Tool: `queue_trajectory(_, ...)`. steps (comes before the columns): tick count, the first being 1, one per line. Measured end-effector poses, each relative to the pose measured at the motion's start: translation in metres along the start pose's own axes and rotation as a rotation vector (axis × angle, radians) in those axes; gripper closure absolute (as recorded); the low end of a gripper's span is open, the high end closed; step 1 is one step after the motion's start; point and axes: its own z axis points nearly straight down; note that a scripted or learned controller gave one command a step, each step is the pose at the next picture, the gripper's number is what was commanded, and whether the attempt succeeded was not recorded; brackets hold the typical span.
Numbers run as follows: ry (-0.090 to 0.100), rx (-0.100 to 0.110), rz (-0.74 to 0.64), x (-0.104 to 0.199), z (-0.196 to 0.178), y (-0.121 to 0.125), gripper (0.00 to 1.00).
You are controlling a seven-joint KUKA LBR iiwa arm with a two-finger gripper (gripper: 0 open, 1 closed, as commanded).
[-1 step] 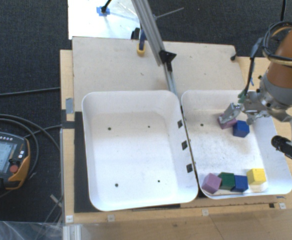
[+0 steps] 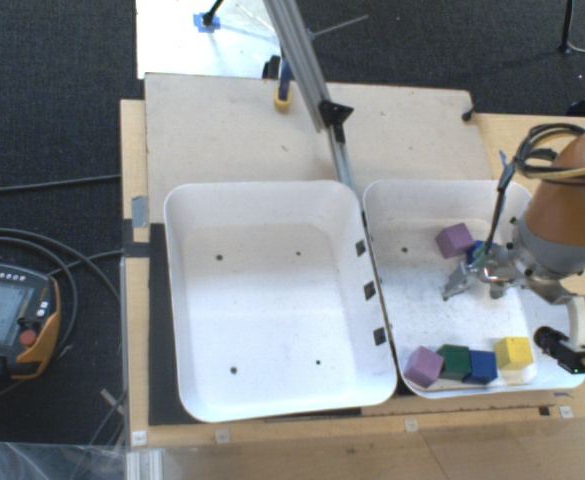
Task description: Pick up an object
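The gripper [image 2: 469,276] is low in the right bin [image 2: 402,208], just near of the purple cube [image 2: 454,239]; its jaws look spread with nothing between them. The pick is not yet made.

In the right bin [image 2: 412,218], four blocks [image 2: 469,362] line the near wall, another block [image 2: 454,239] lying behind them.
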Motion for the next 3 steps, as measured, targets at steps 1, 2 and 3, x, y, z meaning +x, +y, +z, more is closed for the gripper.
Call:
queue_trajectory(1, 0.009, 0.000, -0.011, 0.026, 0.033, 0.065, 0.00)
queue_trajectory(2, -0.001, -0.009, -0.009, -0.009, 0.029, 0.147, 0.00)
queue_trajectory(3, 0.003, -0.003, -0.011, 0.055, 0.031, 0.095, 0.00)
